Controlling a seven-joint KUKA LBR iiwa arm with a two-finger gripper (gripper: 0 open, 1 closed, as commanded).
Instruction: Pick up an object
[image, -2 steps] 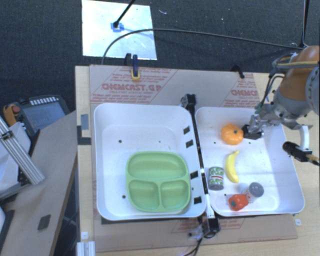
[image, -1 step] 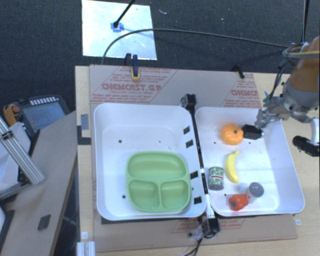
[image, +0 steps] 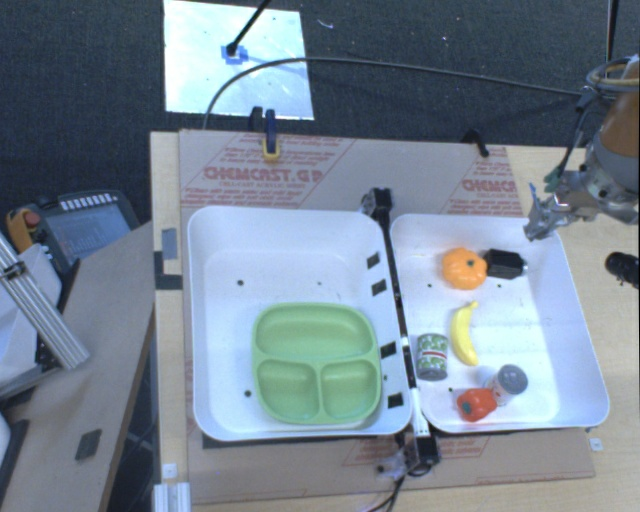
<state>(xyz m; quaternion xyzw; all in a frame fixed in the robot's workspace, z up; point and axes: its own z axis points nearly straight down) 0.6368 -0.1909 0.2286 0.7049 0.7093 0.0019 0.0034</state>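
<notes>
The right bin (image: 570, 300) holds an orange pumpkin-shaped toy (image: 465, 268), a small black block (image: 503, 264) beside it, a yellow banana (image: 465, 333), a small green-labelled can (image: 432, 356), a red pepper-like toy (image: 477, 403) and a grey round-capped piece (image: 511, 380). My gripper (image: 541, 222) hangs over the far right corner of that bin, above and to the right of the black block, with nothing visibly in it.
The left bin (image: 215, 300) holds a green divided plate (image: 315, 361). A black divider with clips (image: 392, 300) runs between the bins. A pendant (image: 85, 228) and a metal rail (image: 40, 310) lie on the side table at left.
</notes>
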